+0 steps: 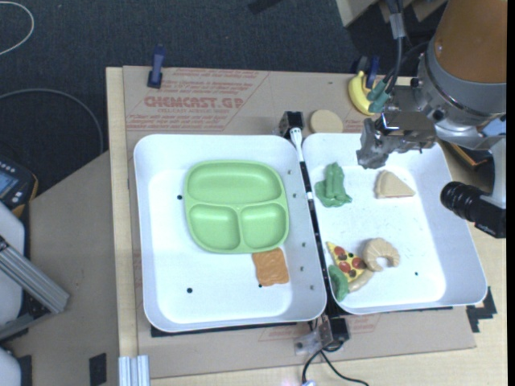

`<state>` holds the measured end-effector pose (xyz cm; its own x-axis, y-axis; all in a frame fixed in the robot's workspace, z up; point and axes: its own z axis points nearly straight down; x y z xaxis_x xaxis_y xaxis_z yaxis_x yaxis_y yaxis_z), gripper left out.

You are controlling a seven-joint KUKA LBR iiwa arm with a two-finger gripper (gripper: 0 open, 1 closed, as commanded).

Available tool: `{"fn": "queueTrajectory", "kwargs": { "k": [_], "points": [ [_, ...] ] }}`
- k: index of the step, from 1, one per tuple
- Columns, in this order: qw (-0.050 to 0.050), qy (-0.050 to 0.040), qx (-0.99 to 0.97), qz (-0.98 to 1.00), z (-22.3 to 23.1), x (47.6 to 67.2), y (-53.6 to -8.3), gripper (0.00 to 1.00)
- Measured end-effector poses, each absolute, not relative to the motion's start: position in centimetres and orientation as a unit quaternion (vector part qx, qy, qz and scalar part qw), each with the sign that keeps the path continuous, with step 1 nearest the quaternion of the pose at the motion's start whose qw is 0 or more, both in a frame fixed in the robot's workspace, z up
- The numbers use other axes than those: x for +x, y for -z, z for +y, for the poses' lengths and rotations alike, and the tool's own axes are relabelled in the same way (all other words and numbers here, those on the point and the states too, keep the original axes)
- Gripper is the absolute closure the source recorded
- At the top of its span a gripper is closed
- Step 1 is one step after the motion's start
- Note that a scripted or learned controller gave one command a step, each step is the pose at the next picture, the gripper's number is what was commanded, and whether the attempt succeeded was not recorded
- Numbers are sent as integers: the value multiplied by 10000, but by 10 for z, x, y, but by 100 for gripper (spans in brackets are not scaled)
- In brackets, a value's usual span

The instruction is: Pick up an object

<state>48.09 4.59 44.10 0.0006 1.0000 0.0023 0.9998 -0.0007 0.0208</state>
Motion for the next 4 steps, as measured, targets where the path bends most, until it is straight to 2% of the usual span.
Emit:
{"fn": "queueTrajectory", "kwargs": {
  "k": [1, 2, 3, 4],
  "points": [
    [-11, 15, 7085, 7057, 22, 479, -411, 100],
    [-12, 16, 7077, 7065, 18, 479, -391, 100],
    [-25, 32, 7095, 7047, -34, 478, -329, 100],
    [-29, 18, 7057, 7085, 18, 479, -283, 100]
  ]
}}
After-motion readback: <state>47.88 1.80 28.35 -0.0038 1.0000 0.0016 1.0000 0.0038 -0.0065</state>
